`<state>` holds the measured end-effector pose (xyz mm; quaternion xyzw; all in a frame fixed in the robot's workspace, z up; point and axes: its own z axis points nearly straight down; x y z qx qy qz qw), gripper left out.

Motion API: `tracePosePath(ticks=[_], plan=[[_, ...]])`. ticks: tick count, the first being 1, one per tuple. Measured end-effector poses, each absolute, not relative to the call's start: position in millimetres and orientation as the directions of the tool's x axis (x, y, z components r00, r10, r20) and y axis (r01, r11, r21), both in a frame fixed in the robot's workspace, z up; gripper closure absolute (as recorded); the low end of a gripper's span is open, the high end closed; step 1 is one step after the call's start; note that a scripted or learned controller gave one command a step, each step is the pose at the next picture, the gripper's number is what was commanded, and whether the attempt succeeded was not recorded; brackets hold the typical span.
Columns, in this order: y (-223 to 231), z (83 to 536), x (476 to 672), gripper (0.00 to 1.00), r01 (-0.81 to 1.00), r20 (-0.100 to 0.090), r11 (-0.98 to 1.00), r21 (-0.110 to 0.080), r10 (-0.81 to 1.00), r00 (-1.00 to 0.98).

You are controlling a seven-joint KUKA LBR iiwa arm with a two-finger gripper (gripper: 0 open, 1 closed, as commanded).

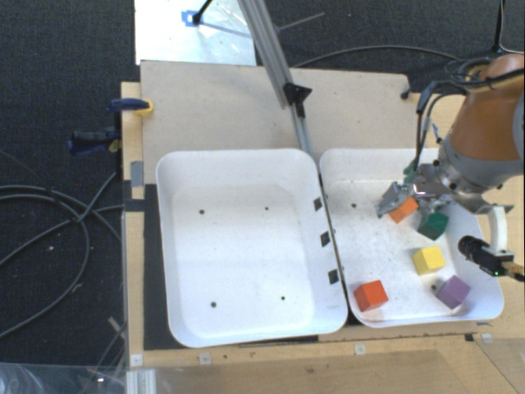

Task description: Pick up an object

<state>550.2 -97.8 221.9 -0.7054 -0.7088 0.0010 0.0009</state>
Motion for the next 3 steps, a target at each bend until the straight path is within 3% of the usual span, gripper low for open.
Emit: tracePosePath(ticks=[1,2,3], plan=[[-176,196,632.8,0.0,1.0,-0.004,0.002,0.001,1.0,-0.002],[-195,160,617.7,0.0,1.0,-0.002,0.001,-0.006,1.0,-0.001],[-143,190,618.7,0.0,1.0,0.001,0.012,-0.001,1.0,-0.012]])
